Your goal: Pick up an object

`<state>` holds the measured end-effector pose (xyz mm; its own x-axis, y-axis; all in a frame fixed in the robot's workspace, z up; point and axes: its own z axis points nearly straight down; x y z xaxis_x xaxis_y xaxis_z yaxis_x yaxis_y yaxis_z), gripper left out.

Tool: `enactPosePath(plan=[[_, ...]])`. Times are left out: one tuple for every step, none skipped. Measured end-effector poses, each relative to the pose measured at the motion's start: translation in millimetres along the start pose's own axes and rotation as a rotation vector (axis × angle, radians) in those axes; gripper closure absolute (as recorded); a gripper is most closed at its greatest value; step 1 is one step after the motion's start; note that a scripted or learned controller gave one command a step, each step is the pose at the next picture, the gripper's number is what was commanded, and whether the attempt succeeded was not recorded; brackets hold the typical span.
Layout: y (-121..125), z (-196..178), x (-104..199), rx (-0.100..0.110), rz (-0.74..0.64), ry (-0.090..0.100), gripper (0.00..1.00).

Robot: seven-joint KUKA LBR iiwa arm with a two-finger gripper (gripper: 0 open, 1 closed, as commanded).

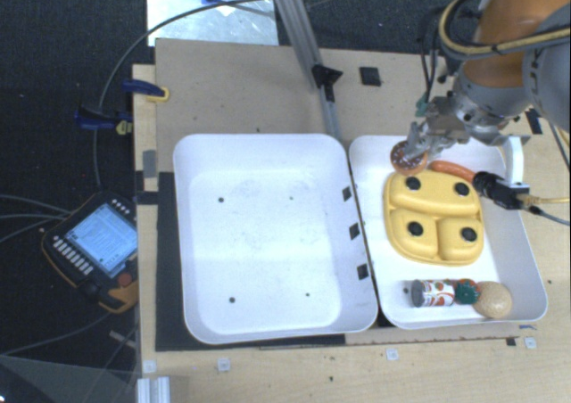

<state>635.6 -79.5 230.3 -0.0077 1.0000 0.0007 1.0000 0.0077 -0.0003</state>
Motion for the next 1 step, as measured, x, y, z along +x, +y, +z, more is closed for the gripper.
enactPosePath(plan=[[-20.7, -1.1, 41.2, -0.001, -0.001, 0.001, 1.00]])
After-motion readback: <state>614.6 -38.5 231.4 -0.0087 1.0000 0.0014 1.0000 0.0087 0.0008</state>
